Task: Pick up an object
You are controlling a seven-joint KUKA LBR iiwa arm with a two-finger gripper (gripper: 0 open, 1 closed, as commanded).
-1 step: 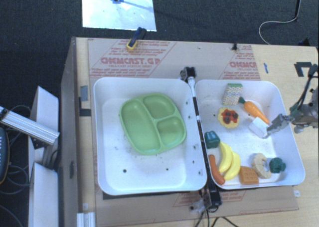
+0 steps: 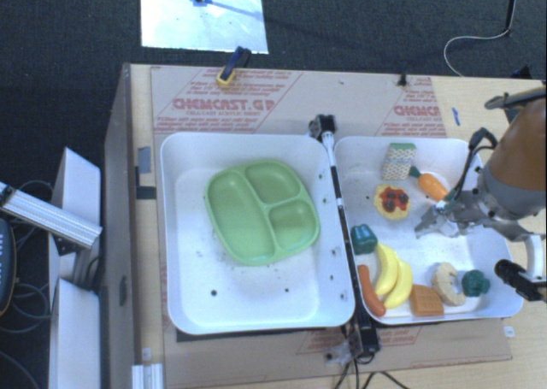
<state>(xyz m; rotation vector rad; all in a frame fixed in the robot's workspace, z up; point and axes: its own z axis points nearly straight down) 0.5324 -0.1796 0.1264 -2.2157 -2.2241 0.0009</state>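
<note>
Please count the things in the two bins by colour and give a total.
Green: 4, tray, box, pepper, broccoli
Orange: 3, carrot, sausage, cracker
Yellow: 2, tart, bananas
Beige: 1, bagel
Total: 10

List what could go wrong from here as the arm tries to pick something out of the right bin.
1. The end effector sits low over bare floor of the right bin, between items; closing here would likely grab nothing.
2. The carrot and the tart with red berries lie close by; a sideways move could knock them away.
3. The bananas, sausage and toast are crowded together, so a grasp there may catch two items or slip.
</note>
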